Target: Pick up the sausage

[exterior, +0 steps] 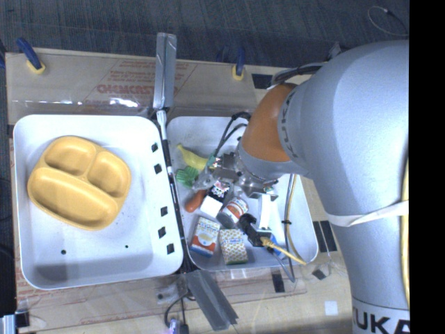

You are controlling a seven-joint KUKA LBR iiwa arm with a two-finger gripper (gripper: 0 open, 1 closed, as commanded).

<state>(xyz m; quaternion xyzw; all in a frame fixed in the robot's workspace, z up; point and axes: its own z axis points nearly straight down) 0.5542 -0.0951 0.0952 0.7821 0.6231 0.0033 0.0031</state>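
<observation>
The sausage [193, 200] is a short orange-red piece lying at the left side of the right bin [300, 236], near the divider. My gripper [217, 181] hangs low over the middle of that bin, just up and to the right of the sausage, amid the clutter. The wrist and the arm's orange band hide much of the gripper. I see nothing held in it.
Around the sausage lie a yellow piece [192, 158], a green item [185, 176], a small can [233, 211], a little carton [205, 236] and a patterned box [234, 246]. The left bin [139, 249] holds a yellow sectioned tray [78, 181].
</observation>
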